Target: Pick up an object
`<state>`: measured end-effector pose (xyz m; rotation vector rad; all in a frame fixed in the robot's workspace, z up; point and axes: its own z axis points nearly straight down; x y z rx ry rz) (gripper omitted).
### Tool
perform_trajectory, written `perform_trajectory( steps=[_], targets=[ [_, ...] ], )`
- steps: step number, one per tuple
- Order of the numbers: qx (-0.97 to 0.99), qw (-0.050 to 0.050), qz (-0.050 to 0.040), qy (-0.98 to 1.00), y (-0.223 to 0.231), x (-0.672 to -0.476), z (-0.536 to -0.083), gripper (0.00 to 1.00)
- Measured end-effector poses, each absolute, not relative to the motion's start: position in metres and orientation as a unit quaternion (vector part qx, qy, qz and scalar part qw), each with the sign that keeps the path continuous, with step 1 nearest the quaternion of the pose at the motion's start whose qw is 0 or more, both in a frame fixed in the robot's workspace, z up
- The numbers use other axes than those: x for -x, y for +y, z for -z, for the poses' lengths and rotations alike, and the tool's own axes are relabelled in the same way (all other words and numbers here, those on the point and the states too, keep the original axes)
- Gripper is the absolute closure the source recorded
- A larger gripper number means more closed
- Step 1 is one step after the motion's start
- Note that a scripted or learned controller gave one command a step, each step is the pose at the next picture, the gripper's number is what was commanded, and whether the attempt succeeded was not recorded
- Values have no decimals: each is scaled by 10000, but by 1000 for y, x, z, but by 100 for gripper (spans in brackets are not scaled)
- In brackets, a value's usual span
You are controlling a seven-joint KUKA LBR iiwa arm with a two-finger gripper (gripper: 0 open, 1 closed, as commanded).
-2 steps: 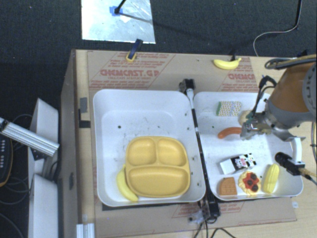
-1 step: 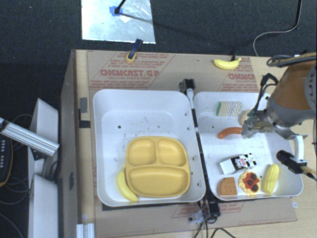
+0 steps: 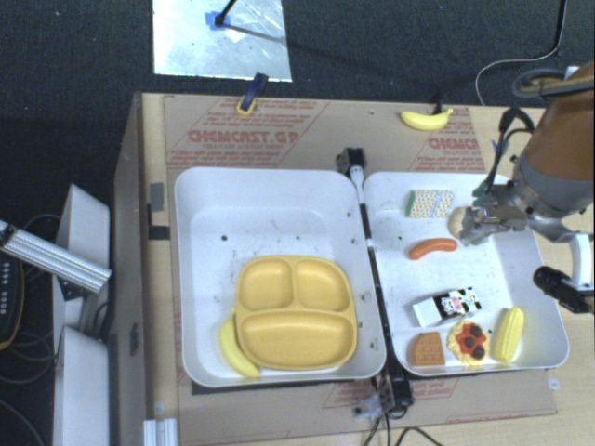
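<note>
While the pincer (image 3: 472,226) hovers low, a sausage (image 3: 433,247) lies just beside it.

Orange sausage (image 3: 433,247) lying flat, right bin (image 3: 535,291), near upper middle.

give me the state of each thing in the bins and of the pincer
pincer: low over the right bin's upper part, fingers too blurred to read
sausage: lying flat, apart from the pincer
yellow tray: flat in the left bin, compartments bare
banana: lying against the tray's left edge
corn cob: lying by the right bin's lower right corner
milk carton: on its side
pizza slice: flat
toast: flat
</note>
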<state>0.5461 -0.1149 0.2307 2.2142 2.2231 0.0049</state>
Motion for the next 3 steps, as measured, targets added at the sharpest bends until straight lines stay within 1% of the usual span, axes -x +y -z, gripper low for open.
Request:
perform_trajectory(
  steps=[1,2,3],
  targets=[
    [-7056,13,-12,7086,-97,-547,-259,100],
    [-7055,-7,-2,7087,-19,-563,-196,100],
    [-7066,11,-3,7076,-72,-619,-196,100]
  ],
)
